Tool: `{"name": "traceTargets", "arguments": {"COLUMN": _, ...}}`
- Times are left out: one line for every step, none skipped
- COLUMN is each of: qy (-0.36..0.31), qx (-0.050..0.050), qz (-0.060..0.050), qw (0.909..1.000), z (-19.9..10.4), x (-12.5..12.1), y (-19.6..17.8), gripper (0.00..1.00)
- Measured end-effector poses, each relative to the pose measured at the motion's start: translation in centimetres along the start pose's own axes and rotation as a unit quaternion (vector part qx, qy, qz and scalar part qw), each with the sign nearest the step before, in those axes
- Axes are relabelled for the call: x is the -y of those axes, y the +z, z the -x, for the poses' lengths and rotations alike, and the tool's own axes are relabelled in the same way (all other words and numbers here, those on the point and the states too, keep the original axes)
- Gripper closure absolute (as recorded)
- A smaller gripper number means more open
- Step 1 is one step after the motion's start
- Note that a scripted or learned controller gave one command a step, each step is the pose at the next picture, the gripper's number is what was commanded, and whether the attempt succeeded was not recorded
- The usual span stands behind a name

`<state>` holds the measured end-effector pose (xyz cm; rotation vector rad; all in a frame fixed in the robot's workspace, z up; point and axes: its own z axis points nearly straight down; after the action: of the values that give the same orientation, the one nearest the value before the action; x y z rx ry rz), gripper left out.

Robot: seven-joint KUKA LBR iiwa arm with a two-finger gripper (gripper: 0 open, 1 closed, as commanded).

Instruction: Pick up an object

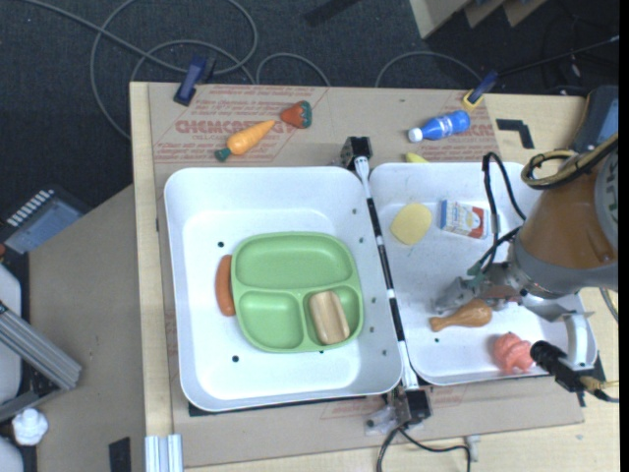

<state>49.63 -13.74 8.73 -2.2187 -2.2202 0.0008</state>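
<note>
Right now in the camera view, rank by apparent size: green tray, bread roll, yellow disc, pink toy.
1. green tray, by far the largest
2. bread roll
3. yellow disc and pink toy: these look about alike, and close to the roll too, so I won't rank them.

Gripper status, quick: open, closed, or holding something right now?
Gripper: cannot be told; it sits low in the right bin, just above the toy chicken drumstick.

a robotics lab: bench (157,264) with white bins (192,205), loose cables (147,28), dark carpet.
</note>
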Motion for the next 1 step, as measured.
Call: {"name": "traceTargets", "arguments": {"qy": 0.001, "qx": 0.001, "qz": 0.001, "qw": 1.0000, "z": 0.04, "x": -0.03, "y": -1.00, "gripper": 1.00}}
